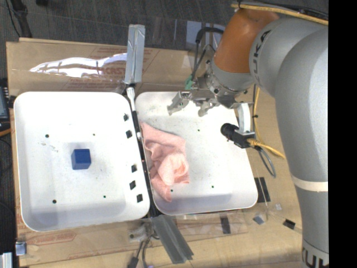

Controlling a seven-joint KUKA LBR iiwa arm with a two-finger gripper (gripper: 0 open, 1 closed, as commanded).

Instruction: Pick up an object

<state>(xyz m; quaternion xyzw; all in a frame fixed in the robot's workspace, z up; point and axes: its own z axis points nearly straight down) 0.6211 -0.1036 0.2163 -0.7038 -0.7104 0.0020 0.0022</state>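
A crumpled pink cloth [164,161] lies in the right bin [223,166], against its left wall. A small blue cube [81,158] sits in the left bin [39,121], left of its middle. My gripper [189,106] hangs over the far part of the right bin, above and slightly right of the cloth. Its two fingers stand apart, open, with nothing between them. The grey arm with its orange band reaches in from the right.
A grey divider bar [135,49] rises at the back between the two bins. Black clips [134,166] line the seam between them. A black fitting with a yellow cable [237,135] hangs from the wrist over the right bin. Cardboard [72,60] lies under both bins.
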